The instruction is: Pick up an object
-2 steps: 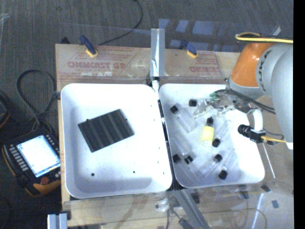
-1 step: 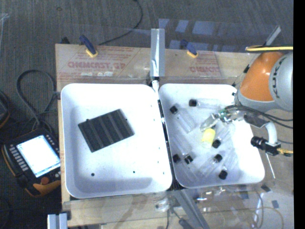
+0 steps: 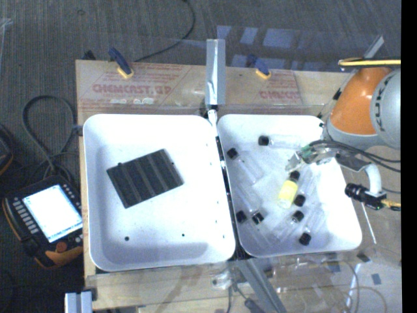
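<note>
**Arm poised at the right bin's far edge, nothing picked yet**

You have the gripper point(image 3: 311, 154) low over the back right corner of the right-hand shallow white plastic bin point(image 3: 348, 240); whether it is spread or pinched together you cannot tell from here, and nothing can be seen in it. Your likeliest target, the small yellow block point(image 3: 288, 191), lies near the middle of that bin, just beside the gripper, among clear glossy tubes with small black caps point(image 3: 264, 140). Those tubes are slick, see-through and round, so they probably roll; the block looks the easier grasp. The flat, ribbed black rectangular panel point(image 3: 144, 177) lies askew in the left-hand white bin point(image 3: 98, 253), well apart from the arm.
</note>
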Robot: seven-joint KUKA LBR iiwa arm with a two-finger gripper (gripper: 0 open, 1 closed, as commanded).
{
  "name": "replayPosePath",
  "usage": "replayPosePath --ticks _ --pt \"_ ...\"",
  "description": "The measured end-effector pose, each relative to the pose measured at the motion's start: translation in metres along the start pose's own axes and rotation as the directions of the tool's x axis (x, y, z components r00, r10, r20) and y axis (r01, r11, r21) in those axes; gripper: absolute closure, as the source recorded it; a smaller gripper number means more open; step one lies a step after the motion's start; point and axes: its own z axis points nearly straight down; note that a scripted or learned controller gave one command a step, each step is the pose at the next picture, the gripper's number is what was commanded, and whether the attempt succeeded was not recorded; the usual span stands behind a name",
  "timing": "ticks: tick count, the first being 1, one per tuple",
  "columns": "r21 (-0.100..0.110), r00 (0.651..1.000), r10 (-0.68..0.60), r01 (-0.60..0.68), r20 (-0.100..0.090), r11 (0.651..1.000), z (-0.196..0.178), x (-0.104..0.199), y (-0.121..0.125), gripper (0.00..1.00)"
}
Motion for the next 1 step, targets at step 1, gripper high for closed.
replayPosePath --ticks 1 --pt "0.000 1.000 0.000 0.000 0.000 1.000 0.0001 0.0001 -0.0001 0.00"
